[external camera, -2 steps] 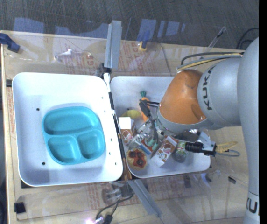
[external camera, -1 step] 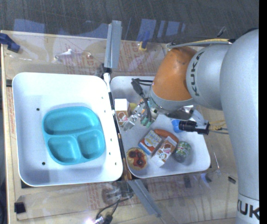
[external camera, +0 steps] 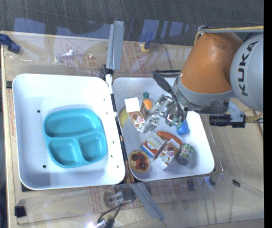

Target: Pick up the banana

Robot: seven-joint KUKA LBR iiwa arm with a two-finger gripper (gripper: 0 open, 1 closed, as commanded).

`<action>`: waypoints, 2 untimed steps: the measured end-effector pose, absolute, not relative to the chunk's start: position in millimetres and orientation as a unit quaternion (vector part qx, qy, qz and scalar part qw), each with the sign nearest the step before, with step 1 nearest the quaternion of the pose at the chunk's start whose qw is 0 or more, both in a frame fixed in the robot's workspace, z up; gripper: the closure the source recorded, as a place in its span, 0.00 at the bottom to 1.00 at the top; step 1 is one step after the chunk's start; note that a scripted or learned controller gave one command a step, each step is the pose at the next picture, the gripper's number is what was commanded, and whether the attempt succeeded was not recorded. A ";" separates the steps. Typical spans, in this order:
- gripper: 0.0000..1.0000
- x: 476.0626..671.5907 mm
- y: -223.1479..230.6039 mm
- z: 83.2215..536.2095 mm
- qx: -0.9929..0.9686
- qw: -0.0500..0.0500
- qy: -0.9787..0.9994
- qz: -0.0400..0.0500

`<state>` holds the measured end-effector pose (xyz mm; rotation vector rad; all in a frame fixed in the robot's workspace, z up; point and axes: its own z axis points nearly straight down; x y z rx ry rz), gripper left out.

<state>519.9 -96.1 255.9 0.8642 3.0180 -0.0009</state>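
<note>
Since your gripper (external camera: 151, 118) hangs among crowded packets, fingers' state untellable, it may seize a neighbour instead of the banana (external camera: 122, 116), seemingly left.

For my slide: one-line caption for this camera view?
Gripper low in the cluttered right bin; blue tray in the left bin.

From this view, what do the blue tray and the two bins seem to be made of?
The blue tray looks like moulded plastic with a matte finish: one even colour and rounded walls between its three compartments. The left bin and right bin look like thin, smooth white plastic, judging by soft rounded rims and faint sheen. It could be coated, though.
</note>
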 end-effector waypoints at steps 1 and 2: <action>1.00 550.4 -48.7 195.9 0.363 -0.002 0.932 -0.001; 1.00 540.4 7.7 199.6 0.491 -0.004 0.871 -0.002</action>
